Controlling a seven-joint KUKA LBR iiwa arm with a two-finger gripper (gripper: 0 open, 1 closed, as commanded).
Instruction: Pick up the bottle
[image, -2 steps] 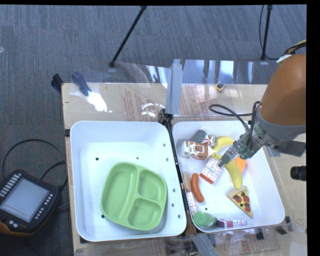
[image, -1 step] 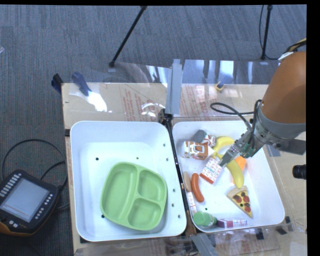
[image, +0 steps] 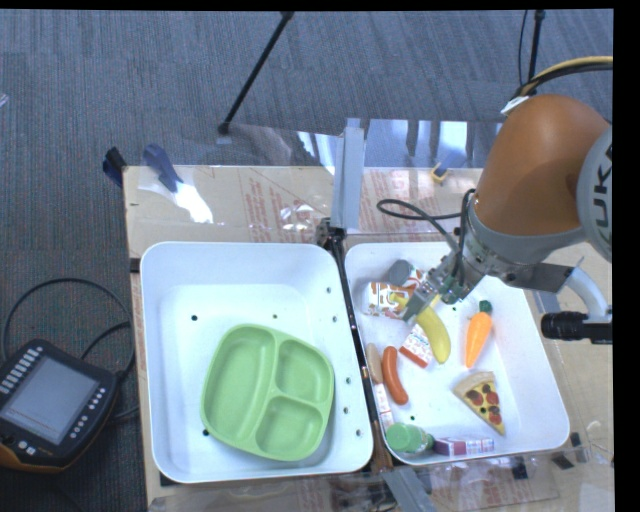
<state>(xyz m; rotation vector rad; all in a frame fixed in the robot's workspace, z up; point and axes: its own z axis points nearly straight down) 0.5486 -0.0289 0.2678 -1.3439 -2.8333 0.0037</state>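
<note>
Finding the gripper (image: 428, 297) low in the right bin (image: 530, 385), at the back-left part, just above the top of the banana (image: 434, 336) and beside a red-and-white packet (image: 386, 297). Cannot tell whether the jaws are spread or pressed together; too small and too dark against the clutter. Seeing nothing clearly pinched or raised beneath them.

Judging the bottle to be the green, round-ended thing (image: 408, 438) lying at the front-left corner of that bin, just beside a pink-and-white box (image: 463, 446); hard to be sure at this size. Resting on the bin floor, apart from the gripper, with the sausage (image: 393, 375) and a smaller packet (image: 416, 350) between the two.

Counting the task as barely begun, then: arm down among the objects, but not over the likely target. Left to do, by this reading: shifting toward the front corner, closing on the green thing, lifting it clear. Noting the carrot (image: 478, 337) and pizza slice (image: 482, 397) off to the side, and the green tray (image: 268, 390) in the left bin (image: 165, 265), none of them in the way.
</note>
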